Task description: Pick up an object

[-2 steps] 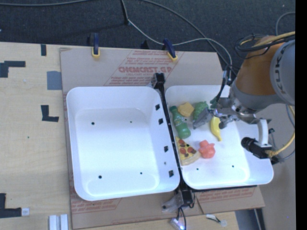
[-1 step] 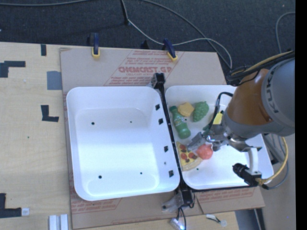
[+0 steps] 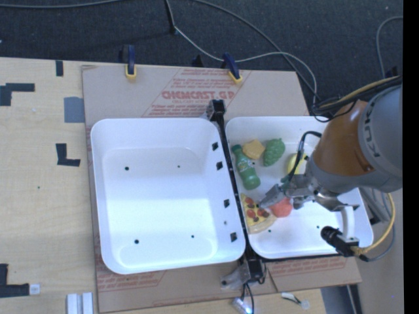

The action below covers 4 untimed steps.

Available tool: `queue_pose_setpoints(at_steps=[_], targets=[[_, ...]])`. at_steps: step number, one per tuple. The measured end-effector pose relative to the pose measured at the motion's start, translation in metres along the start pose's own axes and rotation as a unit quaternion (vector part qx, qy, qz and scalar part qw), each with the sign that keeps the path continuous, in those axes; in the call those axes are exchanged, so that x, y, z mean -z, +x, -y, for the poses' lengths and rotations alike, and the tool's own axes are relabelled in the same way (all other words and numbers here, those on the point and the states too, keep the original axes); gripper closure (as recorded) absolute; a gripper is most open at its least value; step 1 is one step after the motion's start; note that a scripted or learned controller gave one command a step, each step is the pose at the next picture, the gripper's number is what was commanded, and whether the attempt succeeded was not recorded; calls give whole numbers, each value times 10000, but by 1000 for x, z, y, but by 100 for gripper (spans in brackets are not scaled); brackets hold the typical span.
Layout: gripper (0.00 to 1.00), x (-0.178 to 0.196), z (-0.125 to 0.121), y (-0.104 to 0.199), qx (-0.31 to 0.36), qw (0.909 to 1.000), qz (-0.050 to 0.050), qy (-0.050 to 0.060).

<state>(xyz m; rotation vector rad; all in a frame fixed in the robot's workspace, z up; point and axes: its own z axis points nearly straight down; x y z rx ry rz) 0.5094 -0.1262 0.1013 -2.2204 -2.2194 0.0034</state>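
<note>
We see our 2-finger gripper (image 3: 267, 199) low in the right white bin (image 3: 294, 247), its jaws apparently parted and holding nothing, with the small red round toy (image 3: 282, 208) just to their right, beside the pizza-slice toy (image 3: 255, 213).

We see two white bins (image 3: 157, 136); in the three-o'clock one lie a green bottle (image 3: 247, 169), a yellow block (image 3: 254, 150), a green lump (image 3: 274, 151), a red ball (image 3: 282, 208) and a yellow, red-dotted pizza slice (image 3: 256, 216).

Yellow item (image 3: 292, 164) half behind the arm (image 3: 344, 152); end effector (image 3: 267, 200) fingertips too small to read.
</note>
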Motion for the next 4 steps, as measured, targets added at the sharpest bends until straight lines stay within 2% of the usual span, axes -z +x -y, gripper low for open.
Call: queue_pose_setpoints(at_steps=[1, 2, 3, 4], targets=[[0, -3, -72, -45, 1, 10000, 1, -8], [0, -16, -146, -56, 10, 10000, 2, -21], [100, -7, -145, -57, 7, 10000, 7, -4], [100, -16, -144, -76, 322, 9995, -3, -9]])
